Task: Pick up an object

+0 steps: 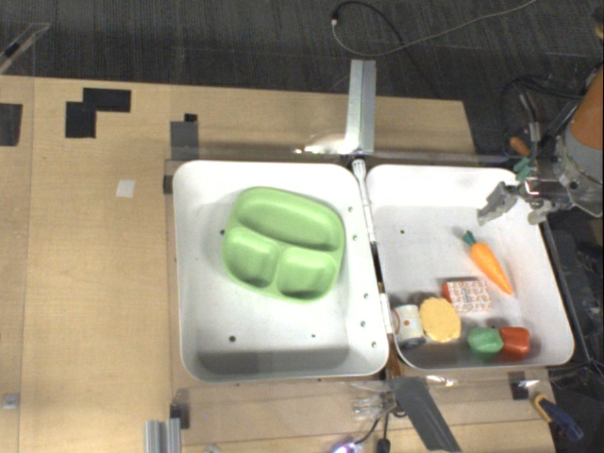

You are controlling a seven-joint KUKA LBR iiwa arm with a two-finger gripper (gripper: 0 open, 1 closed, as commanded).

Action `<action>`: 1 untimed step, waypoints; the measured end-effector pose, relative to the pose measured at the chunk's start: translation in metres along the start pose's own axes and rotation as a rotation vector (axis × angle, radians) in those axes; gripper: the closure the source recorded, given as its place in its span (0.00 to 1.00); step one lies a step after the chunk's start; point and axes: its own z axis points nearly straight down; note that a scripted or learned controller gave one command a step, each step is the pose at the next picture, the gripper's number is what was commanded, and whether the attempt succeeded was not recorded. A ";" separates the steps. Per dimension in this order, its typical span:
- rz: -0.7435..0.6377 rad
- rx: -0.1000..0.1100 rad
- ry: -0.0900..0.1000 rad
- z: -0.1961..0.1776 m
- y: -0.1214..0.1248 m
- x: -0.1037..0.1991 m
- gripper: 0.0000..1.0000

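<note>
From above, the gripper (514,199) hangs over the right bin's (425,206) far right corner; whether it is open or closed cannot be told, and nothing shows in its grasp. That bin holds six items: one carrot (490,264), a patterned packet (468,294), a yellow disc (440,319), a small can (408,322), a green piece (485,341), a red piece (515,340); the left bin (203,328) holds one green divided plate (282,243).

Two white bins sitting on a wooden table

The left bin (198,281) and right bin (415,196) are lying side by side on the table (85,281), while black patches (94,111) are showing at its far left and a black cable (415,26) is trailing beyond.
</note>
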 end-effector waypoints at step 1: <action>0.117 0.002 0.000 0.130 0.007 -0.014 0.00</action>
